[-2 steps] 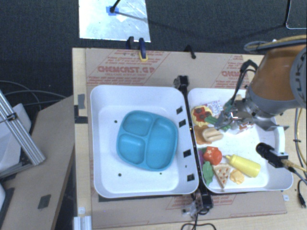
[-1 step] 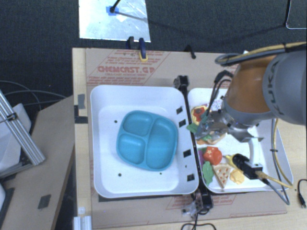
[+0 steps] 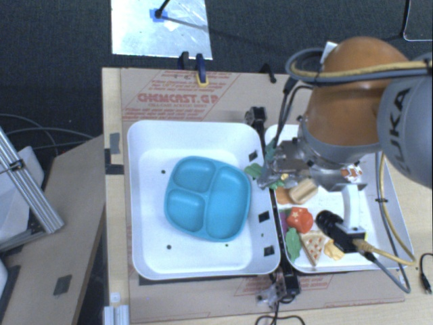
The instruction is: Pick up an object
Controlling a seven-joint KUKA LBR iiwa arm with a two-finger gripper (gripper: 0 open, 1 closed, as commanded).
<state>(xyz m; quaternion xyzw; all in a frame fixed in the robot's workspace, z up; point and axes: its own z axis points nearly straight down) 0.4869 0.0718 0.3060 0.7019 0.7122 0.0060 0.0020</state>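
My gripper (image 3: 269, 175) hangs low over the left edge of the right bin (image 3: 379, 259), close to the wall between the two bins. A small green piece (image 3: 254, 170) shows right beside its tip, and I cannot see whether it is gripped. Just to its right lies a tan bread-like piece (image 3: 303, 191). Nearer the front lie a red tomato-like toy (image 3: 299, 219), a green piece (image 3: 292, 241), a speckled cracker wedge (image 3: 312, 246) and a small yellow piece (image 3: 333, 251). The arm hides much of the right bin's back part.
The left bin (image 3: 152, 181) holds a blue divided plate (image 3: 207, 197) near its middle. A small orange and white thing (image 3: 352, 173) peeks out by the wrist. Cardboard lies under both bins, and a silvery sheet (image 3: 161, 19) lies behind the bench.
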